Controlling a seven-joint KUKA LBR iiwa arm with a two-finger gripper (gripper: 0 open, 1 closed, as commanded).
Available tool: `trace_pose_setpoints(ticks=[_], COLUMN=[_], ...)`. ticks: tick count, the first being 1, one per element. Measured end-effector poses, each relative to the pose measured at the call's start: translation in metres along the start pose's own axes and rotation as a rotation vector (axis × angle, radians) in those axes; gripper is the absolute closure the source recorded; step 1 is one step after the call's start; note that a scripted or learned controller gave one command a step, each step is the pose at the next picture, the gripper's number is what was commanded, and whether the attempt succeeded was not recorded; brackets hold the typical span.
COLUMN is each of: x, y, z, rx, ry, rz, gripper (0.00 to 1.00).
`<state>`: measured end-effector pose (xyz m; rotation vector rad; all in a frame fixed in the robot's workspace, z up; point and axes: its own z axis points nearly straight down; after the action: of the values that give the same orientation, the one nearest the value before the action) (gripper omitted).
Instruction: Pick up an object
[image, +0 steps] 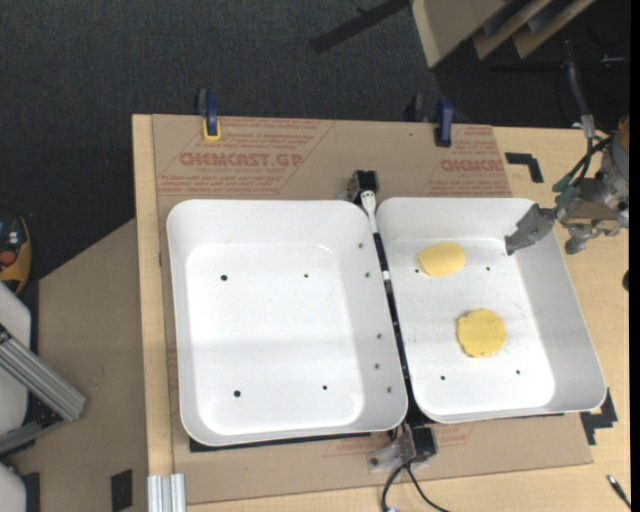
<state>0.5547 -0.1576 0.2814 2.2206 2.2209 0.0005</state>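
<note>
Two yellow, roundish flat objects lie in the right bin (560, 300). One yellow object (441, 259) is toward the bin's back and the other yellow object (482, 333) sits nearer the front. My gripper (552, 236) hovers over the back right corner of that bin, to the right of the rear yellow object and apart from it. It is open, its fingers spread with nothing between them.
The left bin (190, 300) stands beside the right one on a brown board (250, 150), which is clamped at the back by two blue clamps (208, 112). A black clip (362, 186) joins the bins at the back, and cables run off the front edge.
</note>
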Motion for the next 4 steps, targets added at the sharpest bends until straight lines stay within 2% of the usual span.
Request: trace_pose_setpoints(ticks=[1,2,3,4], x=[0.028,0.026,0.026,0.065], y=[0.013,-0.048,-0.045,0.047], z=[0.204,0.197,0.187,0.122], rx=[0.006,0.009,0.000,-0.012], ry=[0.003,0.003,0.001,-0.002], rz=[-0.001,0.003,0.001,-0.007], gripper=[0.00,0.00,1.00,1.00])
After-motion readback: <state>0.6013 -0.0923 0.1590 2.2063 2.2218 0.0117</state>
